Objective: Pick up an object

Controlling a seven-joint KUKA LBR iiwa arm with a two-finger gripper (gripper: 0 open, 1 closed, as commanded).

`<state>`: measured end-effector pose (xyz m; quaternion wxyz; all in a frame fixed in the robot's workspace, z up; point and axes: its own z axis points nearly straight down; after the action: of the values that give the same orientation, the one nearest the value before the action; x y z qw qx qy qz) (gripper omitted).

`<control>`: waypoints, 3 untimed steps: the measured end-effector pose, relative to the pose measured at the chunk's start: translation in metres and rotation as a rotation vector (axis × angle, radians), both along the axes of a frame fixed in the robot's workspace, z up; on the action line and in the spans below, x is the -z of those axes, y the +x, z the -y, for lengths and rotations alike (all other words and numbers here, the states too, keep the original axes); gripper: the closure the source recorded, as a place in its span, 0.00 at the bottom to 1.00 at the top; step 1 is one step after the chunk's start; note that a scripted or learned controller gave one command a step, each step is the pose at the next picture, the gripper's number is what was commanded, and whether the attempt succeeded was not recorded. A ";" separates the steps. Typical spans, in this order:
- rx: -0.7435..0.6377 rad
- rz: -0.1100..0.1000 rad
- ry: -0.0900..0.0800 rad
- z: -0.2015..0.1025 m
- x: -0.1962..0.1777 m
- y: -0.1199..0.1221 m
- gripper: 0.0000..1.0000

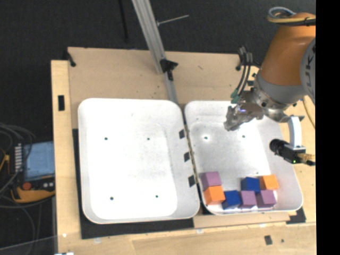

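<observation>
Several small blocks lie along the near edge of the right bin (234, 147): a purple block (212, 179) with an orange block (214, 194) just in front of it, a blue block (231, 199), a purple block (248, 198), a blue block (250, 184), a purple block (266, 197) and an orange block (270, 182). My gripper (234, 120) hangs over the far part of the right bin, well behind the blocks. Nothing is visible between its fingers.
The left bin (133, 158) sits beside the right one, with black clips along the shared edge. A slanted metal pole (151, 33) rises behind the bins. A black fitting (284, 149) juts over the right bin's right rim.
</observation>
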<state>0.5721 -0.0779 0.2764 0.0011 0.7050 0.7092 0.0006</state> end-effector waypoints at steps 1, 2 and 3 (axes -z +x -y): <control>0.001 0.000 0.000 -0.041 0.001 0.031 1.00; 0.001 -0.001 0.000 -0.076 0.017 0.052 1.00; 0.000 0.000 0.000 -0.122 0.023 0.064 1.00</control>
<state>0.6358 0.0438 0.2538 0.0011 0.7051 0.7091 0.0007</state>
